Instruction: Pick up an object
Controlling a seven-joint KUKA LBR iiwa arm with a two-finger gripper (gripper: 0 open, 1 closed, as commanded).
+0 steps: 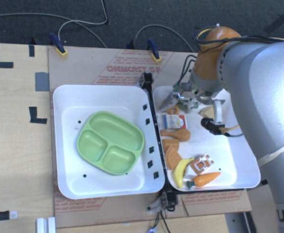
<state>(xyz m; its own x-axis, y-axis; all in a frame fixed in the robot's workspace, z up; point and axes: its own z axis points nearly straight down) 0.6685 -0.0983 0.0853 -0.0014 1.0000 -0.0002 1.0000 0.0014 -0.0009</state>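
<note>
The grey arm (pixel 251 86) reaches over the right bin (pixel 239 169). The left bin (pixel 64 130) holds a green divided plate (pixel 110 142). The gripper (pixel 183 98) hangs low at the right bin's far end; I cannot tell its state. Near it lies a small carton (pixel 175 122), then a banana (pixel 181 171) beside a carrot (pixel 205 178).

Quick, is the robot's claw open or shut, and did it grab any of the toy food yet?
Gripper: over the right bin, above the food; open or shut, or any grab, cannot be told.
</note>
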